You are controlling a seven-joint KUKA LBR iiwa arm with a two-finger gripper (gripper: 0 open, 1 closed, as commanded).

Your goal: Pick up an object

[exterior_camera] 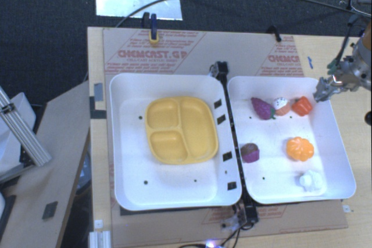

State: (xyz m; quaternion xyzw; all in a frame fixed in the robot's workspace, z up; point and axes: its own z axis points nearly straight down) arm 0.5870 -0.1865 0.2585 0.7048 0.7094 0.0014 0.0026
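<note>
The right bin holds a purple eggplant-like toy, a small white and orange piece, a red-orange pepper, an orange pumpkin, a dark purple round piece and a white object. My gripper hangs at the bin's far right corner, just right of the red-orange pepper and above the rim. Nothing shows between its tips.
The left bin bears a yellow divided plate. Black clips run along the seam between the bins. A blue and yellow clamp stands at the bench's far edge. Cables cross the dark floor behind.
</note>
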